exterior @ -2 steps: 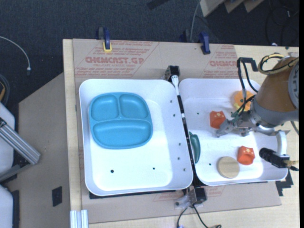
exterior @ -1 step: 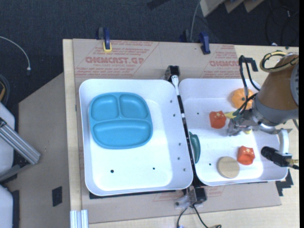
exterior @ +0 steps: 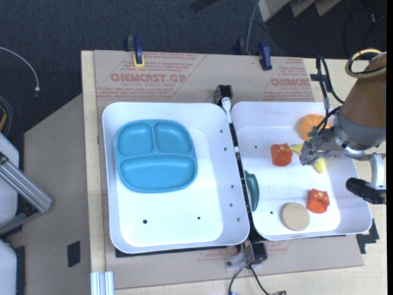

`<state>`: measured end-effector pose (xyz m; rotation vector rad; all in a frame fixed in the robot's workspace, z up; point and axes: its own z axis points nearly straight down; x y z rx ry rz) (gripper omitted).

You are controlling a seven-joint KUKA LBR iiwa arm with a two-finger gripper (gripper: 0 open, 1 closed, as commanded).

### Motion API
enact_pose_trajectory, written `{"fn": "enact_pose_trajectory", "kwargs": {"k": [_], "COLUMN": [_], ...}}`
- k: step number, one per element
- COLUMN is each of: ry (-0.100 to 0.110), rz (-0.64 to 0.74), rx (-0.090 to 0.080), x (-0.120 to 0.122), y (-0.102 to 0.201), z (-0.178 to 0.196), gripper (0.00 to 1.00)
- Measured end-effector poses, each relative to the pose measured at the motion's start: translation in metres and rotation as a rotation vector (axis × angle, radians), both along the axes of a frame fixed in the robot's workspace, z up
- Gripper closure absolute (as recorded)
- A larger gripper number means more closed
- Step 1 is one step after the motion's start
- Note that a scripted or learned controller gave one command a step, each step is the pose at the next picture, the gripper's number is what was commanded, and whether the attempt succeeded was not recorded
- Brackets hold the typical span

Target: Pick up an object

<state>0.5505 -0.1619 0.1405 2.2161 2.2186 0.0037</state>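
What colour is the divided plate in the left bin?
Light blue; the plate shows clearly in the camera view.

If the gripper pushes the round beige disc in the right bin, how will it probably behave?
The beige disc lies flat and looks low, so it will probably slide, not roll or tip. It looks stiff. The red piece sits right beside it, so a push that way may move both.

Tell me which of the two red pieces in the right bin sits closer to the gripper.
The upper red piece, just left of the gripper at mid-bin. The other red piece lies farther toward the front edge, beside the tan disc.
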Motion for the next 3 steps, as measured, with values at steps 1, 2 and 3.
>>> {"fn": "enact_pose_trajectory", "kwargs": {"k": [1, 2, 3], "ry": [0.000, 0.000, 0.008], "rz": [-0.001, 0.000, 0.004], "rx": [0.000, 0.000, 0.005], "x": [-0.002, -0.001, -0.005], "y": [-0.005, -0.005, 0.054], "z": [0.045, 0.070, 0.065], "gripper": [1.00, 1.00, 1.00]}}
